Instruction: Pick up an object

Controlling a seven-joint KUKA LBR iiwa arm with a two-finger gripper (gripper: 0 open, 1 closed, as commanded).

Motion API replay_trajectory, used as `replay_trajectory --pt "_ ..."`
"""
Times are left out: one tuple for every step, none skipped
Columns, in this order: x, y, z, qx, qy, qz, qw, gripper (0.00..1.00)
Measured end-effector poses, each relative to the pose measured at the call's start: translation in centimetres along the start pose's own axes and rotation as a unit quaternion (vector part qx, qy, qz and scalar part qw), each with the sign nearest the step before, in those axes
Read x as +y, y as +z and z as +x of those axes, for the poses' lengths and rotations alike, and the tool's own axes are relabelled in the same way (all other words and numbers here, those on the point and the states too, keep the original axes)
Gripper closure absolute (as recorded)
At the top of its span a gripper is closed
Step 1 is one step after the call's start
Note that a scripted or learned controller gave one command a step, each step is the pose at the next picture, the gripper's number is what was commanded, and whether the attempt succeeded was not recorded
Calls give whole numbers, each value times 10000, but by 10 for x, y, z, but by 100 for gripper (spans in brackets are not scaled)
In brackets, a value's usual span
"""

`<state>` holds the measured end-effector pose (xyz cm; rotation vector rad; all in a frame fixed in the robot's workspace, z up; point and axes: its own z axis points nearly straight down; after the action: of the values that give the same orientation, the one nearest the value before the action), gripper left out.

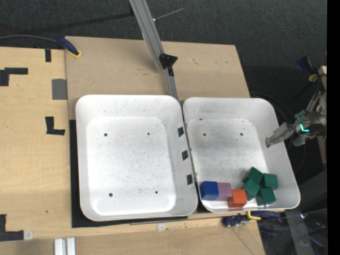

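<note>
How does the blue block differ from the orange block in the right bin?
The blue cube-shaped block sits farther left, close to the right white bin's left wall, while the orange cube-shaped block sits lower, near the front wall. Blue looks slightly bigger than orange. Both touch the pale purple block between them.

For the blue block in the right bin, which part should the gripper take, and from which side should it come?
Best guess: come straight down on the blue block and close on its far and near faces. Its left face lies close to the right bin wall and its right face touches the purple block, so those sides give little room. The far face has bare floor beside it. The gripper hovers at the bin's right rim.
</note>
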<state>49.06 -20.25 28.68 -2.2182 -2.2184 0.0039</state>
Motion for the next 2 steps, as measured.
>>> replay_trajectory --pt "1 -2 0 -6 -7 -19 10000 0" --pt "-2 43 6 -2 -4 1 10000 0"
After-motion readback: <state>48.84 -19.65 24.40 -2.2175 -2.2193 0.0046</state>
